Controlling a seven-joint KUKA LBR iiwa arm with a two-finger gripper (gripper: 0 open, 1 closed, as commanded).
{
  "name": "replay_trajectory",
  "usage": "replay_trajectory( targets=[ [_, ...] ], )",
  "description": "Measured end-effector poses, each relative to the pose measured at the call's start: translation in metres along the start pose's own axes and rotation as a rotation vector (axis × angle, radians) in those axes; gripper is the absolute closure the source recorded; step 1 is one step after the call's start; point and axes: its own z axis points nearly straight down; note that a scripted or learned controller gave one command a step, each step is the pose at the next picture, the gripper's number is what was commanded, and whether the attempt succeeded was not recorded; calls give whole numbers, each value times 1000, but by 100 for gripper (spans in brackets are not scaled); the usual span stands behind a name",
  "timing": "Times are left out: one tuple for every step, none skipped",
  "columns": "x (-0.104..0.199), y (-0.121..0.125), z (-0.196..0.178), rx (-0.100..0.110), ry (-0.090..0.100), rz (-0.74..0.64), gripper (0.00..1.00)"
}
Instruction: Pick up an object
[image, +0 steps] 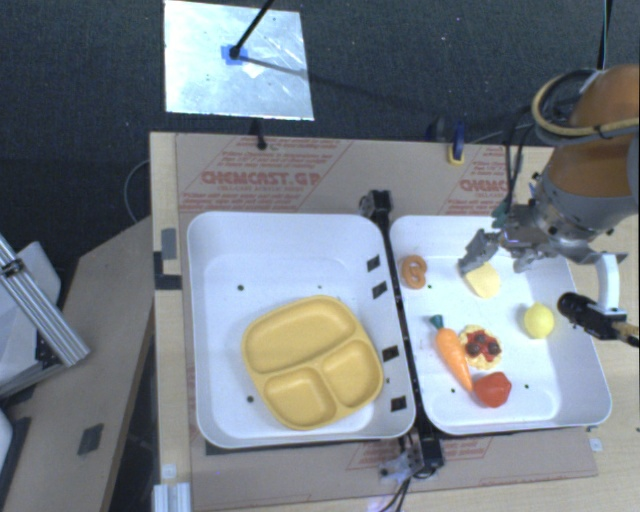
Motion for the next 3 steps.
replay_trajectory(
  targets=[
    [0, 2, -6, -12, -1, -2, 0],
    [6, 9, 40, -8, 0, -2, 0],
    [7, 5, 101, -8, 0, 0, 0]
  ],
)
